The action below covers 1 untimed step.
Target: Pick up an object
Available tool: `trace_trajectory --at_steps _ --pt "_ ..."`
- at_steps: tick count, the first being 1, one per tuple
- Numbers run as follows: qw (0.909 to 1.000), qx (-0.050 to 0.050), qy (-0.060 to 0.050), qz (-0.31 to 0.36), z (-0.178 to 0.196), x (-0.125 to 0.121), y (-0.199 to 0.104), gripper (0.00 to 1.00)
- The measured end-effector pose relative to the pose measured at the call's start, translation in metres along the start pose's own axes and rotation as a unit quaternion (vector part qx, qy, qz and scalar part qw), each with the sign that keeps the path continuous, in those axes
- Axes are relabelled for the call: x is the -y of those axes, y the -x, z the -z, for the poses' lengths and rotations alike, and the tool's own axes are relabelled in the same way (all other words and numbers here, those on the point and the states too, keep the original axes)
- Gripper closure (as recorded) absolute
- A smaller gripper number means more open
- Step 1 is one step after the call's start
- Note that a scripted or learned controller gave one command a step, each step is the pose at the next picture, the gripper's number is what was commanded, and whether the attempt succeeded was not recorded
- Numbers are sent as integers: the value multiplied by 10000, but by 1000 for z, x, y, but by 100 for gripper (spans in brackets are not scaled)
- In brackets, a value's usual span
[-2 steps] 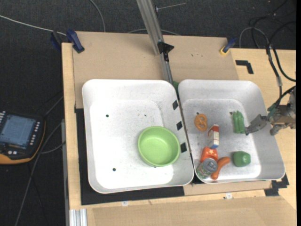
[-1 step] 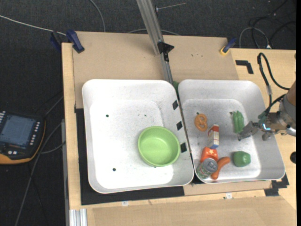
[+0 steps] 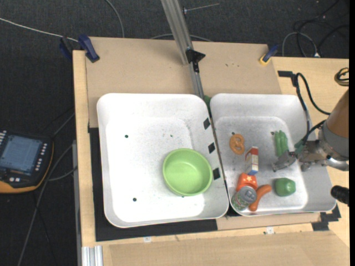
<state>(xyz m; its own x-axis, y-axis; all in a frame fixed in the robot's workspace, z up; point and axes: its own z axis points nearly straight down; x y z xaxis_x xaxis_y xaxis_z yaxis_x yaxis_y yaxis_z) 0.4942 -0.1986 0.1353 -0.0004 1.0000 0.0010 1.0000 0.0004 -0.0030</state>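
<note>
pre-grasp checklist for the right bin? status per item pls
1. Claw is over the right bin, low between the green cylinder and the green round piece: ok.
2. Claw open or shut: cannot tell, too small and dark.
3. Anything gripped yet: cannot tell; nothing visibly between the tips.
4. Nearest targets have clear space around them, the green cylinder and green round piece each lying apart from their neighbours: ok.
5. Clutter at the near edge, where can, orange packet and carrot-like piece crowd together: not ok for a clean pick.
6. Green bowl sits in the left bin, out of the way: ok.
</note>
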Motion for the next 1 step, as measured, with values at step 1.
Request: trace_trajectory --at_steps 1 --pt "10000 7 23 0 12 -1 0 100"
